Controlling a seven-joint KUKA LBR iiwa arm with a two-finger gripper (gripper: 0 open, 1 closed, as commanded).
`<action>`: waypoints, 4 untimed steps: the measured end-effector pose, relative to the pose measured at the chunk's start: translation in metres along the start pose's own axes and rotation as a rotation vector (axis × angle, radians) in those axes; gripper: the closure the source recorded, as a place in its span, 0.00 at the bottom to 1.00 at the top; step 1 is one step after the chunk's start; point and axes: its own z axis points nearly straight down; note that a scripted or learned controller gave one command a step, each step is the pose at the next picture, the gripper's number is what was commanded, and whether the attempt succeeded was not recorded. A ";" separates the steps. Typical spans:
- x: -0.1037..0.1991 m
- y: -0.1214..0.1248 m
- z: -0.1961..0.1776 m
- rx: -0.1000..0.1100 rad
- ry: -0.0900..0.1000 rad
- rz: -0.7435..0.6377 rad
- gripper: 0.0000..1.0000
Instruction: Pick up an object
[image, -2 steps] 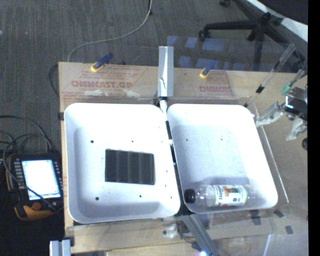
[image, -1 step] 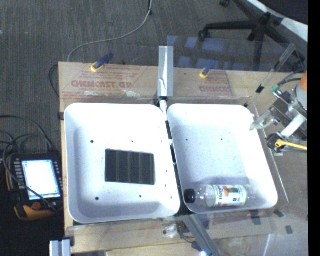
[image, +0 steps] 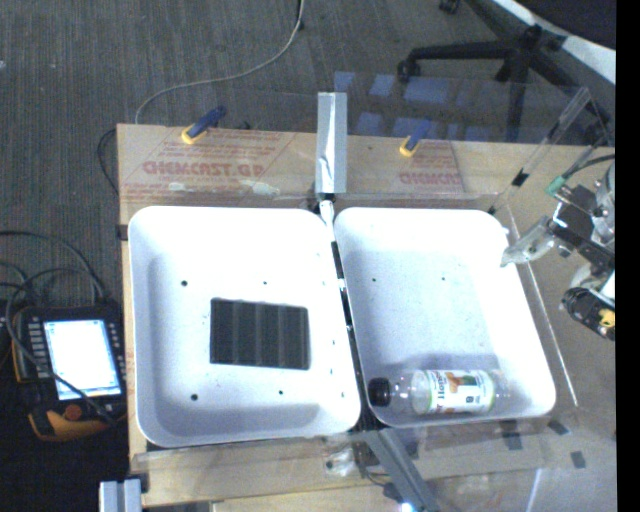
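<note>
A clear plastic bottle (image: 437, 391) with a black cap and a white and orange label lies on its side along the front wall of the right bin (image: 430, 260), cap pointing left. A flat black ribbed rectangle (image: 259, 333) lies in the middle of the left bin (image: 160, 260). My gripper (image: 527, 246) hangs outside the right bin, just past its far right corner, well away from both objects. Its end looks pale and blurred against the bench, and nothing shows in it.
A metal post (image: 331, 150) stands behind the seam between the bins. Yellow and blue clamps (image: 203, 124) hold the cardboard backing. A handheld controller with a lit screen (image: 75, 358) lies on the floor at the left.
</note>
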 end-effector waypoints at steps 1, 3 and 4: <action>0.030 -0.030 0.170 0.008 0.000 0.282 0.00; -0.031 0.020 0.110 0.006 -0.001 0.651 0.00; -0.031 0.020 0.102 0.007 -0.005 0.650 1.00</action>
